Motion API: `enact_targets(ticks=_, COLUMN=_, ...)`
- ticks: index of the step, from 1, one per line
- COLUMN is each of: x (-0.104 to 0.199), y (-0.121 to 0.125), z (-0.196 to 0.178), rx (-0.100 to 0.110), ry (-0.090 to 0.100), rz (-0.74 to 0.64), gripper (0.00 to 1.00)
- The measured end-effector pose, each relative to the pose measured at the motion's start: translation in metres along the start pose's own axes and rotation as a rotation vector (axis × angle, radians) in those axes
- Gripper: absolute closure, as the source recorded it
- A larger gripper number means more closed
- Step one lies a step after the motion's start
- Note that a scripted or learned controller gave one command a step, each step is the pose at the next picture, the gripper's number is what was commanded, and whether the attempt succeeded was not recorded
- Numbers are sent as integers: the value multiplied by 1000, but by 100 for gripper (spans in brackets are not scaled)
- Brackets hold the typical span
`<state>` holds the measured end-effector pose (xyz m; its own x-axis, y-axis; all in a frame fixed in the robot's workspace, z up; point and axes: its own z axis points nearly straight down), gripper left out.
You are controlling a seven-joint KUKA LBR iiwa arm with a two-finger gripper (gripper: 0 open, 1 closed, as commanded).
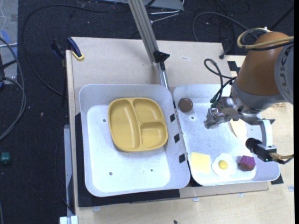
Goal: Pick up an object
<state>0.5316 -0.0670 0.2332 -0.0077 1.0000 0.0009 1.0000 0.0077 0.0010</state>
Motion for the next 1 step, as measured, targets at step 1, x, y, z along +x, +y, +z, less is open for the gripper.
enact_targets(ticks=1, x=60, y=13, z=9, rx=1, ry=0, rz=-1, gripper=100)
